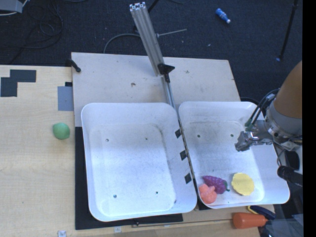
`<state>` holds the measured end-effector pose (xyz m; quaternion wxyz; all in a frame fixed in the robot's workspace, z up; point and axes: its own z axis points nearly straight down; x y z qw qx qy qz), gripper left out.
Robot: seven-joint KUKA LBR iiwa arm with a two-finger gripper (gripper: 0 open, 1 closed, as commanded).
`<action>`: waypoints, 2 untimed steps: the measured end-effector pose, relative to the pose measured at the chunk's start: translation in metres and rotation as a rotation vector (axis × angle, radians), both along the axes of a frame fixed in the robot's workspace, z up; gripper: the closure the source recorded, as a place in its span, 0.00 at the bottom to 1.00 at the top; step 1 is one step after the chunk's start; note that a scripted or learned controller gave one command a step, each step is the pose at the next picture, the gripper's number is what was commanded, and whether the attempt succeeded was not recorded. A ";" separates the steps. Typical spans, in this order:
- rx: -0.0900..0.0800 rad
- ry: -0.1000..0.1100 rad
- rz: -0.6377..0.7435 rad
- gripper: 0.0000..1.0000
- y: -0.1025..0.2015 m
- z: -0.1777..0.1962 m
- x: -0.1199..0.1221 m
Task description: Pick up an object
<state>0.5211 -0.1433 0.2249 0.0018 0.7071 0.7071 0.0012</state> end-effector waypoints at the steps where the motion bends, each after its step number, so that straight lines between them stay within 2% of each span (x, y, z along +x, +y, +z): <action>1: 0.001 0.003 -0.001 1.00 0.000 0.014 0.000; 2: 0.002 0.004 0.004 1.00 0.059 0.018 -0.008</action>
